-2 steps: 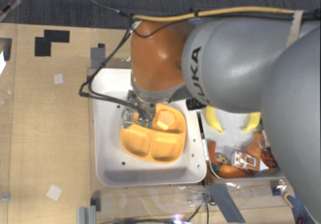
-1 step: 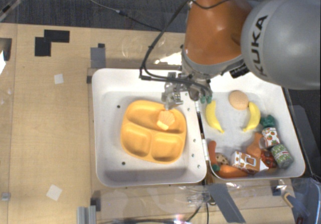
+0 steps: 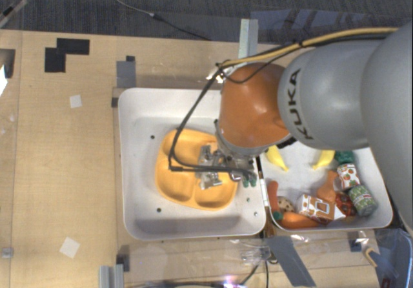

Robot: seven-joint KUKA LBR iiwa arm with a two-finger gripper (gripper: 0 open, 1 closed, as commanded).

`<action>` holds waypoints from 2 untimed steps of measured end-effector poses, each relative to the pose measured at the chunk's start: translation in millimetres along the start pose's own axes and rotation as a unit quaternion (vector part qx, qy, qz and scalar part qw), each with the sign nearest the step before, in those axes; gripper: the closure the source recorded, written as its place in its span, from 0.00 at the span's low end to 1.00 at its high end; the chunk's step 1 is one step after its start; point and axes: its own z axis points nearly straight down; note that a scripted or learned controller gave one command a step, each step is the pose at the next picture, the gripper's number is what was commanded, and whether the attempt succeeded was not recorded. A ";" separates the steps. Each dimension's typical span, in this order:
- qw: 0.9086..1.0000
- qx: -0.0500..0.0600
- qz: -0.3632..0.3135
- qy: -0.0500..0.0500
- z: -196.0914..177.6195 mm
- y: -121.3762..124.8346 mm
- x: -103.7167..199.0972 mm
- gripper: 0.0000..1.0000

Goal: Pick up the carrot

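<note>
The carrot is an orange tapered piece lying along the front wall of the right bin, partly under a small printed carton. My gripper hangs over the left bin, just above the right half of a yellow divided plate. It is well to the left of the carrot, across the wall between the two bins. The orange wrist band and grey arm hide the back of the right bin.
The right bin also holds two yellow banana-like pieces, a red-and-white can, a dark green can and another orange piece. A black cable loops from the wrist over the plate.
</note>
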 end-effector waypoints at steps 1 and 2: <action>1.000 -0.002 0.030 -0.006 22.1 43.4 -36.6 1.00; 0.995 0.001 -0.096 -0.009 -110.4 -10.0 -34.0 1.00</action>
